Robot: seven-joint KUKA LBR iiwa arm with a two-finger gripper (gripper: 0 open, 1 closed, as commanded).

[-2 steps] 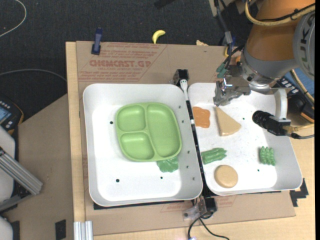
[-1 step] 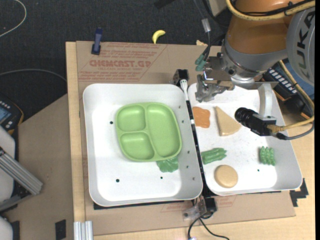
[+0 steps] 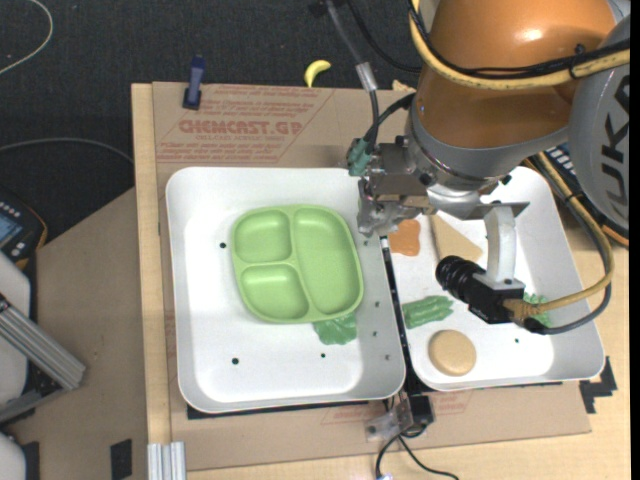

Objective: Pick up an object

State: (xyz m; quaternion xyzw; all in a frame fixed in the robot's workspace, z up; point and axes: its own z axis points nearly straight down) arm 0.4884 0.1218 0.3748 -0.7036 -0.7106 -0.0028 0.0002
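Nearest the camera, at the front of the right bin [image 3: 570,363], a tan round piece [image 3: 452,352] is seen lying flat, and just behind it a green leafy piece [image 3: 428,312] rests against the wall shared by the two bins. In the left bin [image 3: 200,368] a green divided tray [image 3: 297,263] is set near the middle, with a second green scrap [image 3: 336,330] tucked under its front edge.

Further back, an orange piece [image 3: 405,237] and a pale wedge [image 3: 452,238] beside it are partly covered by the arm. The gripper [image 3: 383,208] is placed low over the dividing wall, close to the orange piece. Whether it is spread or pressed together cannot be told, as the wrist hides it, and nothing is seen held in it.

The step in hand is judged to be the approach to a pick, with no object yet lifted. For the next move a clean descent onto one piece is called for, most likely the orange piece, well clear of the bin wall. The wall itself, the neighbouring wedge, and a black fitting [image 3: 480,286] hanging from the arm over the right bin are the likely obstructions.

Behind the bins, on the cardboard-covered bench [image 3: 240,128], a blue clip [image 3: 194,82] and a yellow item [image 3: 317,70] are left well apart from the work.
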